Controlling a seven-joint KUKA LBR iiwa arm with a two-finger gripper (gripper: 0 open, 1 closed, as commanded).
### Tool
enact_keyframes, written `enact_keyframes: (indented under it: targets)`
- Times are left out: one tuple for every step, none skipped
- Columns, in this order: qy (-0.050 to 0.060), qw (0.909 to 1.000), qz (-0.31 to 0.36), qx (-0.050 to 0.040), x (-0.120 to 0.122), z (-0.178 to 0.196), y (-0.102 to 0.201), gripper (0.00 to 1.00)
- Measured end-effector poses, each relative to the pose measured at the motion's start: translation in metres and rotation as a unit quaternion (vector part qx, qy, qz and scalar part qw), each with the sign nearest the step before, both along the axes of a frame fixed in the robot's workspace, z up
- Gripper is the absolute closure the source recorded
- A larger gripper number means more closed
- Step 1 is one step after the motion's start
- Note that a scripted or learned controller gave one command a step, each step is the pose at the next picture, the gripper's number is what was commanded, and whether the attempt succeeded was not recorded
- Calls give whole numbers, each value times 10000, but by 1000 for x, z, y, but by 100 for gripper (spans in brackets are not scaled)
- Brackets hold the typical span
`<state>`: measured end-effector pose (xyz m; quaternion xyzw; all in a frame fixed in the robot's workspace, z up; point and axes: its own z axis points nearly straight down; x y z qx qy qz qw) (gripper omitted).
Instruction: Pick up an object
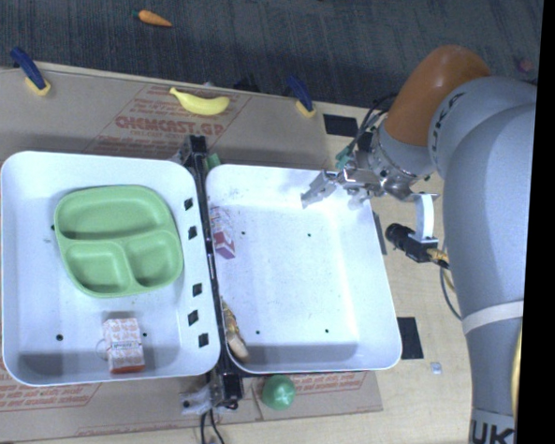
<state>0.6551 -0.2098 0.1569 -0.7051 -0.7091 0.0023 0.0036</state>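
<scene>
Hovering over the right bin [374, 330], the gripper [319, 193] shows its 2 fingers apart, holding nothing.

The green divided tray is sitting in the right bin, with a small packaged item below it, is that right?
Not quite. The camera view shows the green divided tray in the left bin, not the right one. The small packaged item does lie below it.

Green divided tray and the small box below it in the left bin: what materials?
Green divided tray: probably moulded plastic, matte; uniform colour, rounded compartment walls, soft sheen. Small box: likely printed cardboard or a foil-wrapped carton; creased faces, red and white print. Too small to tell which.
</scene>
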Motion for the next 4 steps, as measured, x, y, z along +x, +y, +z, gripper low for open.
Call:
enact_keyframes:
  targets:
    - [-14,10000,9,-6,-1,-66,0,0]
    - [-31,10000,-3,-12,-80,-19,16,0]
    - [-37,10000,-2,-6,2,-22,0,0]
    - [-20,10000,1,-9,-74,-37,3,0]
